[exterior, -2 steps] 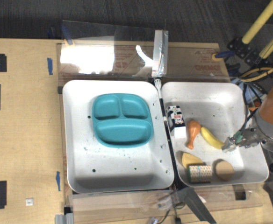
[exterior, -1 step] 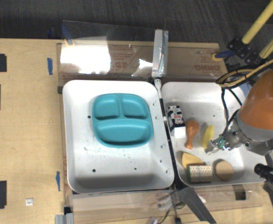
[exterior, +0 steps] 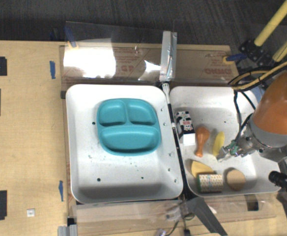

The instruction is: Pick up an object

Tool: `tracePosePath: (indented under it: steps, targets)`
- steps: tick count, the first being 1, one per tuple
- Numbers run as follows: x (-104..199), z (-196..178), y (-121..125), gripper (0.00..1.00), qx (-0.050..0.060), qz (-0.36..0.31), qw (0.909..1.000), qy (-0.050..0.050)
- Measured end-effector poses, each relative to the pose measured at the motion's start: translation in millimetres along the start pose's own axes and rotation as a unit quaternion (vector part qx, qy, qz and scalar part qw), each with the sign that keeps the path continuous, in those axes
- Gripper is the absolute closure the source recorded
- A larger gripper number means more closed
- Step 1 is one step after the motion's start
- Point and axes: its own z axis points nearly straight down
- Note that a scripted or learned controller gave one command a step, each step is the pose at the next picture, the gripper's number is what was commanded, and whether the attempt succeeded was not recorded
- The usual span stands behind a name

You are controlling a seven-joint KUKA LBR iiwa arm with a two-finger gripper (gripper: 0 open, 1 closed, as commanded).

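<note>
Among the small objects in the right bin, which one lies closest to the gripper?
The yellow banana-shaped piece: it lies just left of the gripper, while the orange drumstick-shaped toy sits farther left.

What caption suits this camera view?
Grey-and-orange arm reaching over the right white bin of small toys; teal divided plastic tray in the left white bin.
</note>
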Motion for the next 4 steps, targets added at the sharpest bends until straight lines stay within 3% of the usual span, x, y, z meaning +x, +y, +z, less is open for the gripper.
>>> tracePosePath:
  steps: [1, 2, 3, 4]
  targets:
    - [0.0, 0.3, -0.2, 0.00, 0.000, 0.000, 1.0000, 0.000]
    - [-13.9, 59.8, 41.5, 0.00, -0.005, 0.032, 0.9995, -0.003]
    - [-14.4, 51.5, 43.5, 1.00, -0.007, 0.031, 0.9995, -0.003]
    - [33.7, -38.0, 50.2, 1.00, -0.005, 0.057, 0.9984, -0.002]
